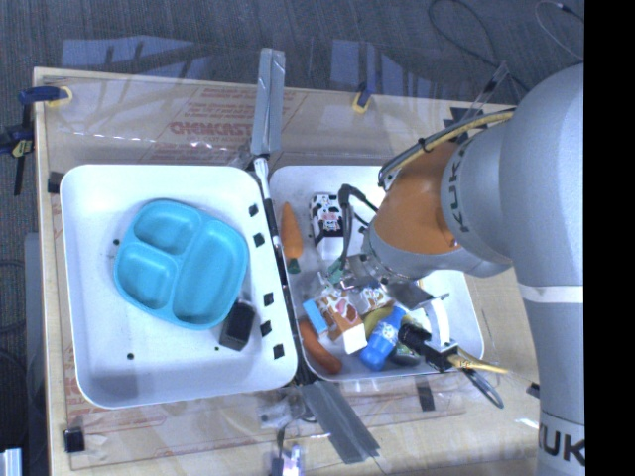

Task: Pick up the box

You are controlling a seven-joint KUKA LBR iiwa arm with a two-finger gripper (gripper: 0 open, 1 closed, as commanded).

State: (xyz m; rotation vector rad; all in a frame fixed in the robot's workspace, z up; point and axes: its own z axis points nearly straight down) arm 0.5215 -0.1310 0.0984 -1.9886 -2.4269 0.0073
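On the bench (119, 97), the left bin (89, 266) holds a blue divided tray (181, 261) with a small black block (236, 326) just beside its lower right edge. In the right bin (466, 305), an orange carrot (291, 231) lies by the left wall, and the box (342, 317), printed and light-coloured, sits amid clutter beside a blue bottle (382, 340). The end effector (357, 278) hangs just above the box, and I cannot tell its state.
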